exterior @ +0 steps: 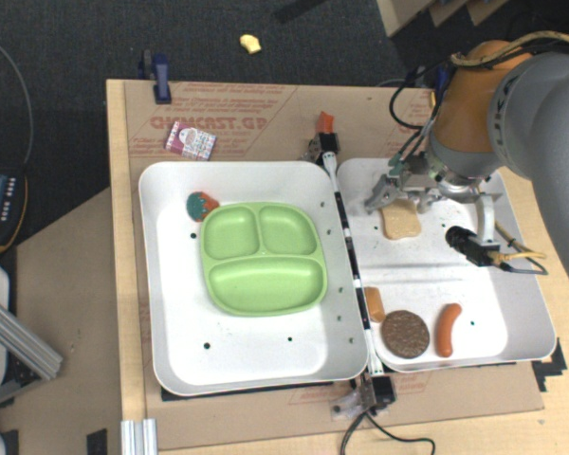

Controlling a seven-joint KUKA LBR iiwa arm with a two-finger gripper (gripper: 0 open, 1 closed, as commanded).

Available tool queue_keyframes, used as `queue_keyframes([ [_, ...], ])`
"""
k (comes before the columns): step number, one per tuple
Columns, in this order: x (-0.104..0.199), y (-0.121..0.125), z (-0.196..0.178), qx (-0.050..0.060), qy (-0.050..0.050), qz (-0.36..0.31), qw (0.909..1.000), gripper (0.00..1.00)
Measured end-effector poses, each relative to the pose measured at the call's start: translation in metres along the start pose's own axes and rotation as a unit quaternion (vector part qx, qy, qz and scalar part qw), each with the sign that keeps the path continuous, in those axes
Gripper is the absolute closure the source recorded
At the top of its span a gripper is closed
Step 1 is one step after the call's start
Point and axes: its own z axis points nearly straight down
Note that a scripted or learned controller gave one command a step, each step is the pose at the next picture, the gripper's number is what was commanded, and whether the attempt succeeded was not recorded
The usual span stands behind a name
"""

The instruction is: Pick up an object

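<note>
Gripper (405,199) hovering at toast's (401,224) far edge; toast lying flat in right bin (512,292). Claw width: cannot tell, wrist blocking view. Risk: toast thin and flat, so claw may be skidding over it or closing on air. Bin walls crowding left of and behind toast. Open floor running from toast toward patty (405,333) and sausage (446,330).

A pale tan, roughly square toy slice of bread (401,224) lies flat on the floor of the right-hand shallow white bin (522,339). It sits in the bin's far half, near the wall shared with the neighbouring bin. Its far edge is partly covered from view.
</note>
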Motion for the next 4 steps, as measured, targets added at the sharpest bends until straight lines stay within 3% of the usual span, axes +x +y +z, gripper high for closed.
queue_keyframes([
  [1,-0.001,0.027,0.013,0.004,0.000,-0.001,1.0000,0.00],
  [2,0.000,0.008,0.012,0.003,0.000,0.000,1.0000,0.00],
  [4,0.002,0.026,0.013,0.003,0.000,-0.001,1.0000,0.00],
])
